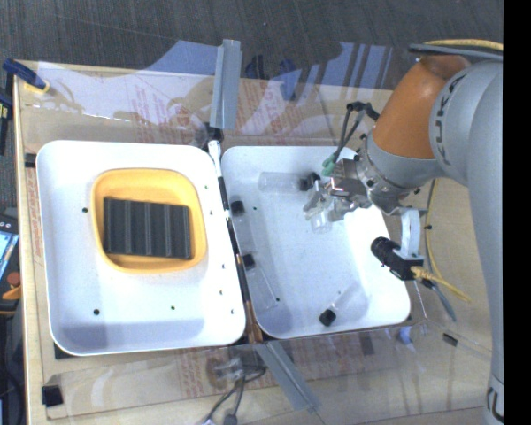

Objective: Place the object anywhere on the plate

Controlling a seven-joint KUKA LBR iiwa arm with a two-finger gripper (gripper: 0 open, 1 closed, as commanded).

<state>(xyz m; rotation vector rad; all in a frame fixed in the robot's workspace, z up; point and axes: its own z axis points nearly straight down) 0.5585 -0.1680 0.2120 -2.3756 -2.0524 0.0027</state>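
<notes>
A yellow plate (147,182) with a dark ridged middle lies in the left bin (71,308). My gripper (321,207) hangs over the upper middle of the right bin (274,273), pointing down and left, well to the right of the plate. A small black object (327,315) rests on the right bin's floor near its front edge, below the gripper and apart from it. Whether anything is in the gripper is too unclear to tell.
The divider (230,237) where the two bin rims meet carries small black clips (237,207). A black fitting (388,254) with cables sticks out at the right bin's right edge. The grey arm with its orange band (416,113) comes in from the upper right.
</notes>
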